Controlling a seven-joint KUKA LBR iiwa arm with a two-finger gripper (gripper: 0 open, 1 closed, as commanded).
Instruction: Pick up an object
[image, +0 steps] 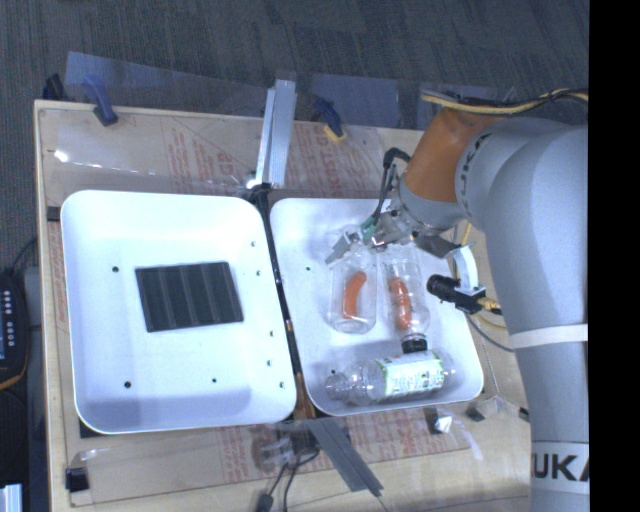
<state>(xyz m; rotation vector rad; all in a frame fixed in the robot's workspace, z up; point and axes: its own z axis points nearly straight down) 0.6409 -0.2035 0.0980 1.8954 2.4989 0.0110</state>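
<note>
Both white bins (160, 215) look like smooth, faintly glossy plastic. The bottles (352, 295) are clear, shiny plastic. The bench (150, 135) reads as pale matt wood; the arm (530, 230) is satin grey.

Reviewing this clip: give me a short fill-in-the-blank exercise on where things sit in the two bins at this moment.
1. The dark grated panel lies in the ____ bin as the camera sees it.
2. The two clear containers with orange contents stand in the ____ bin.
3. The clear bottle with the dark cap lies on its ____ near the bin's front rim.
4. The gripper is above the ____ bin, near the containers' tops.

Missing words: left; right; side; right
</note>
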